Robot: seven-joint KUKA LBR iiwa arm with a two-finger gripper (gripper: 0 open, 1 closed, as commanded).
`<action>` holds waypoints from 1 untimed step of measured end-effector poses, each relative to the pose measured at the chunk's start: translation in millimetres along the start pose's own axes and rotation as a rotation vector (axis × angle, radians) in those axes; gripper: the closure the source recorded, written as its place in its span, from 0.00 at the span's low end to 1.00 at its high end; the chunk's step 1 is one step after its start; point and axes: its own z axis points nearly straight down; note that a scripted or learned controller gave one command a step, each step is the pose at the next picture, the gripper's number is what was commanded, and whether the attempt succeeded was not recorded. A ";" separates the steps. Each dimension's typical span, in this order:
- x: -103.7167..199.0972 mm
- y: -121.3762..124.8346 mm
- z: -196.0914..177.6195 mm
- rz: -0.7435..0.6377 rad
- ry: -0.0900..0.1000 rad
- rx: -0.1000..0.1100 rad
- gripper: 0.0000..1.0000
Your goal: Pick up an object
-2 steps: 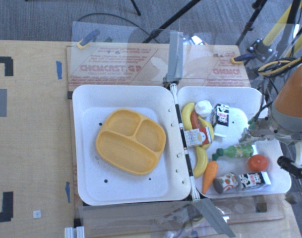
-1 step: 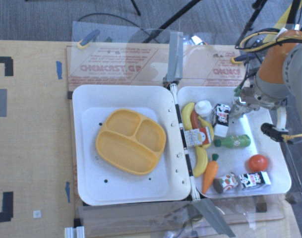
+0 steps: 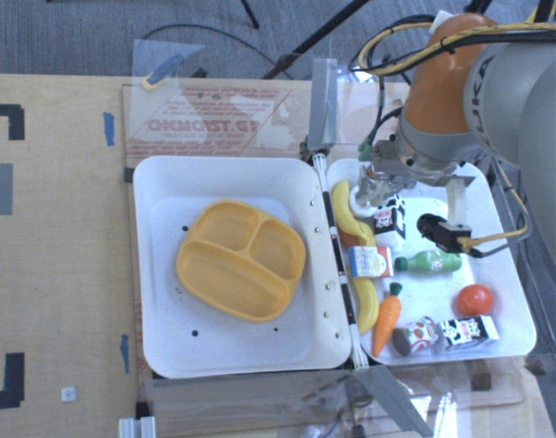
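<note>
My gripper (image 3: 376, 192): low in the right bin (image 3: 506, 245), above a banana (image 3: 343, 210).
Grip state: I cannot tell.
Left bin (image 3: 159, 245): holds a yellow tray (image 3: 241, 259).

Bright, even light; slight softness.

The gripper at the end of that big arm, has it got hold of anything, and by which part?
It cannot be told. The gripper hangs low over the right bin, just above a banana and a small black-and-white carton, but no object shows between its fingers.
</note>
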 end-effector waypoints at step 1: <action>-0.6 -0.3 0.4 0.001 -0.001 0.001 0.00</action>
